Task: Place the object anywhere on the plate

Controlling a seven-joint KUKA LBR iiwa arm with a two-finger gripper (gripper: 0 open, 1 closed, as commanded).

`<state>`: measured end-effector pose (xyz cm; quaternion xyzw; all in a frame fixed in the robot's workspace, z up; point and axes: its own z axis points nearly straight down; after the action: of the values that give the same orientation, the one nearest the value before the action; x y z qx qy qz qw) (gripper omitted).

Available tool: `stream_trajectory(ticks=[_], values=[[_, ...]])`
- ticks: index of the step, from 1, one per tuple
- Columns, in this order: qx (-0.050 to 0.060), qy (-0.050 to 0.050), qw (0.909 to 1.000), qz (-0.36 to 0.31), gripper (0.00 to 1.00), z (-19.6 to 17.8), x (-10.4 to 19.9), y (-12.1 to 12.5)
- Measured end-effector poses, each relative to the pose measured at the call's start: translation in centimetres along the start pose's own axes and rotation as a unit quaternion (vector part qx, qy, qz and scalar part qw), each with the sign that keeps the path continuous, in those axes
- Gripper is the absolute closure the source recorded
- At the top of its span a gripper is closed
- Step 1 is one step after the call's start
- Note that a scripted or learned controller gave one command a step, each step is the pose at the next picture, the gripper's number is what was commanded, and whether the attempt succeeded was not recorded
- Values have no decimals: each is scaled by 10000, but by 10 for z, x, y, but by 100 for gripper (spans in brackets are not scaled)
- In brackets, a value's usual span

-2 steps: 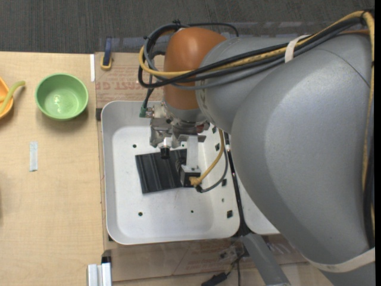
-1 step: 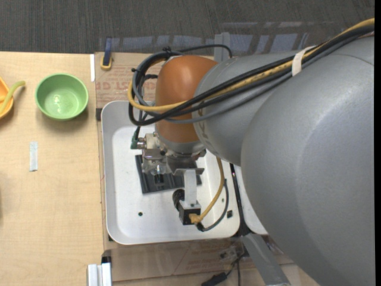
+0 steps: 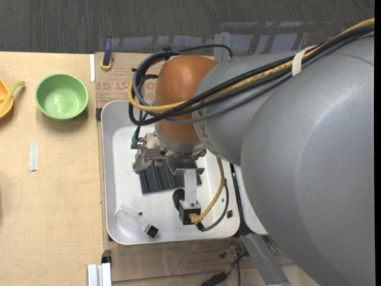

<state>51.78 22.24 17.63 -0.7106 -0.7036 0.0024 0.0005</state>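
Observation:
A white bin (image 3: 113, 159) lies in the middle of the camera view. My gripper (image 3: 172, 186) hangs low over the bin's middle, below the orange wrist band (image 3: 178, 100). A small clear plastic object (image 3: 132, 217) with a black end piece (image 3: 152, 232) lies on the bin floor in the near left corner. It sits apart from the gripper, to its lower left. The bulky grey arm (image 3: 303, 148) covers the right part of the bin and everything beyond it.
On the wooden bench top to the left stand a green bowl (image 3: 61, 96) and an orange item (image 3: 5, 98) at the left edge. A small grey strip (image 3: 33, 157) lies below them. Cables (image 3: 149, 82) loop around the wrist.

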Motion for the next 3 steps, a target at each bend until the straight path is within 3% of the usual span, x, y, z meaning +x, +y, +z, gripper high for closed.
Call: stream_trajectory(ticks=[1,2,3], values=[[15,-8,9894,1452,0,87,4,-41],[31,-23,9889,1487,100,79,1,-41],[14,-2,9602,2792,100,87,-71,-41]])
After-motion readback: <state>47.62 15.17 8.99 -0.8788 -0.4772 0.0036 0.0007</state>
